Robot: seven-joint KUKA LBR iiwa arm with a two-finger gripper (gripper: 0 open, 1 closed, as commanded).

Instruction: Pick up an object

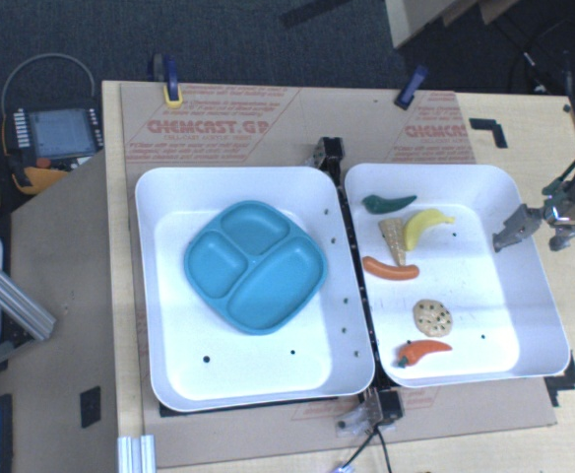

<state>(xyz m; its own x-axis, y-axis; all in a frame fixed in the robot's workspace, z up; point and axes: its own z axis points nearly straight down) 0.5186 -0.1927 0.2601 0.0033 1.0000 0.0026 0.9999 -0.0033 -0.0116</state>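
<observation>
1. The bench carries two white bins side by side: the left bin (159, 294) and the right bin (524, 313).
2. In the left bin lies a blue divided plate (256, 265), near the middle, a little toward the far edge.
3. The gripper (524, 227) is at the right edge of the right bin, over the far half. Whether its fingers are apart or together, I cannot tell. No object is seen in it.
4. The objects lie in the left half of the right bin, well apart from the gripper.
5. Near the far left corner is a green pepper (388, 203). Just beside it are a yellow banana (425, 225) and a beige wafer (394, 237).
6. An orange sausage (391, 269) lies below the wafer, touching its end.
7. A round cookie (432, 316) is near the middle.
8. A red chili pepper (423, 352) lies close to the near edge.
</observation>
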